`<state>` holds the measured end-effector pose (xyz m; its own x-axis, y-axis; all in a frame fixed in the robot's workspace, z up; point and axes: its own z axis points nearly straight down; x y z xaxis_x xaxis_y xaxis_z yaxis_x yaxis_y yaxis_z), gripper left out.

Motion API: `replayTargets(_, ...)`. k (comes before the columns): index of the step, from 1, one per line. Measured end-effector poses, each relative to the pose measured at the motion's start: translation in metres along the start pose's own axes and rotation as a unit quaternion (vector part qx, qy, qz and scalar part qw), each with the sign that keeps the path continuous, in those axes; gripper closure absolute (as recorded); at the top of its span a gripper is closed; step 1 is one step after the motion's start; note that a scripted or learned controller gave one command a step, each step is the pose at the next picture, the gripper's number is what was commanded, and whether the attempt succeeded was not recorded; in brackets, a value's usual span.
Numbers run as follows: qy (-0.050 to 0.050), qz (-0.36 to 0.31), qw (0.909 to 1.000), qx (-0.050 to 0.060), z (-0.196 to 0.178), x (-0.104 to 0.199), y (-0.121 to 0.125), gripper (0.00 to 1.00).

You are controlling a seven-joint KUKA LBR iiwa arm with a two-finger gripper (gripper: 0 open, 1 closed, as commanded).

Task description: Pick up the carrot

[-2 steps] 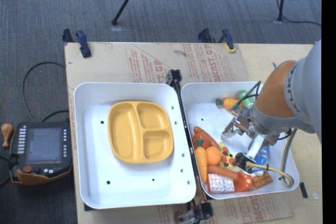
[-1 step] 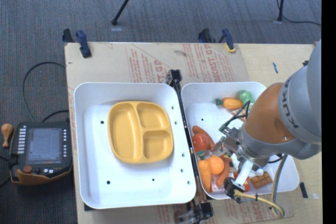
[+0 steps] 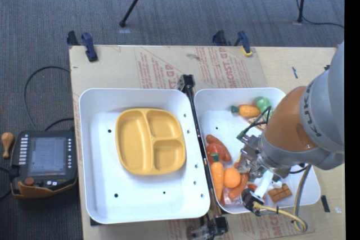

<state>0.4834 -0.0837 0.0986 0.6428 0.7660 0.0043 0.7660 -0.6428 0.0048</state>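
Note:
The carrot lies in the right bin near its left wall. It is long and orange, with a green top pointing toward the far side. An orange ball touches its right side. My gripper hangs low over the front of this bin, just right of the ball and about a hand's width from the carrot. The grey wrist and the orange band above it hide the gripper's tip. Nothing can be seen held in it.
Around the carrot lie a red-orange sausage, a small red piece, and a brown block at the front right. A second orange vegetable and a green ball sit at the back. The left bin holds a yellow divided plate.

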Motion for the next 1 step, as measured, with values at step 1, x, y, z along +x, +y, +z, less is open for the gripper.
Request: replayTargets(1, 0.000, 0.000, 1.0000, 0.000, -0.0001, 0.0004, -0.0001, 0.00)
